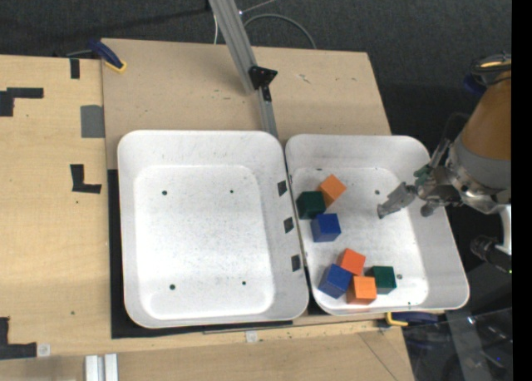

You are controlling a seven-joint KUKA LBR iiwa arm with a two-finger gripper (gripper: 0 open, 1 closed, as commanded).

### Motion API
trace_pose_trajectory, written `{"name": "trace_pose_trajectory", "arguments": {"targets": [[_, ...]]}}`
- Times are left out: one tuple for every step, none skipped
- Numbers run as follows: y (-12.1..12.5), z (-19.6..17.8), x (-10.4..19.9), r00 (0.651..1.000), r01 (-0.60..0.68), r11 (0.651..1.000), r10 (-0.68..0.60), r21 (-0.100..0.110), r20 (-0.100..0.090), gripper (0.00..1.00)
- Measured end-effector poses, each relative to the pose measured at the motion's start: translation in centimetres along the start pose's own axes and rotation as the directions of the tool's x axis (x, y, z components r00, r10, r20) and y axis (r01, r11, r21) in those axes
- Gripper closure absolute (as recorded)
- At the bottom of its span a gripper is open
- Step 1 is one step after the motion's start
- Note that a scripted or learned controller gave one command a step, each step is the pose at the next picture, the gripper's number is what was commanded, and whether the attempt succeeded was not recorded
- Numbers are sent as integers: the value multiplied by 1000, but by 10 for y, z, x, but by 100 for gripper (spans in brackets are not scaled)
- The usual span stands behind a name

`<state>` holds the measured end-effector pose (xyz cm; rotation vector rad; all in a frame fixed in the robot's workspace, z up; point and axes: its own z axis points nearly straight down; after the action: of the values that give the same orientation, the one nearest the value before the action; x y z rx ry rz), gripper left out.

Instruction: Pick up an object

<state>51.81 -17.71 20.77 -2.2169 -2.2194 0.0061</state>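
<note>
Left bin: white, shallow, speckled floor, four small dark dots near the corners of the floor. Set edge to edge with the right bin; dark clips along the shared rim.

Far side of bench: slanted metal rail running down to a black bracket just above the junction of the two bins.

Right bin, contents from left to right:
- Dark green cube, far-left part of the floor, touching the orange cube at its far-right corner.
- Blue cube, just near of the green cube, close beside it.
- Near cluster: second blue cube, orange-red cube at its far-right edge, orange cube at its right, second dark green cube at the right end. All four packed together, near rim of the bin just beyond them.

Gripper: over the right part of the right bin, angled down and to the left, grey finger tip above bare floor. Well apart from the far group of cubes and from the near cluster. Nothing seen at the tip. Finger spread: cannot tell, single grey tip outline visible.

Arm: orange band at the right edge, above the bin's right rim.
</note>
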Motion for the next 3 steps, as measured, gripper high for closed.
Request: {"name": "trace_pose_trajectory", "arguments": {"targets": [[-3, 64, 5, 1000, -1, 1000, 1, 3, -1, 0], [-4, 117, 6, 1000, 0, 1000, 0, -1, 0, 0], [-3, 105, 6, 1000, 0, 1000, 0, -3, -1, 100]]}}
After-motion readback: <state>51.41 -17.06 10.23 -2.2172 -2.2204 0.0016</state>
